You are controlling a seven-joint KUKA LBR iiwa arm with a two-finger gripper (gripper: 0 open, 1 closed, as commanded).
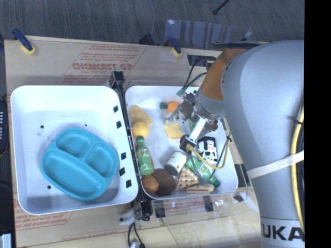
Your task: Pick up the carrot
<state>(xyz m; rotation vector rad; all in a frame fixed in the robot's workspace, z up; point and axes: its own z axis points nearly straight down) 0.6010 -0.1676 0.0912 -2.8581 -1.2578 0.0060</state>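
The carrot (pixel 171 106) is a small orange piece with a green top, lying near the far wall of the right bin (pixel 155 93). My gripper (pixel 180 114) hangs low in that bin, just right of and slightly nearer than the carrot, close to touching it. The wrist and cables hide its tips. Nothing can be seen between them. The grey arm with its orange band (pixel 213 81) reaches in from the right and hides the bin's right side.
The right bin is crowded: a yellow cheese wedge (pixel 174 131) under the gripper, yellow fruit (pixel 139 119), a green bottle (pixel 144 158), brown round items (pixel 158 182), a white can (pixel 177 161), a cow-print carton (pixel 208 150). A blue divided plate (pixel 80 161) lies in the left bin (pixel 31 102).
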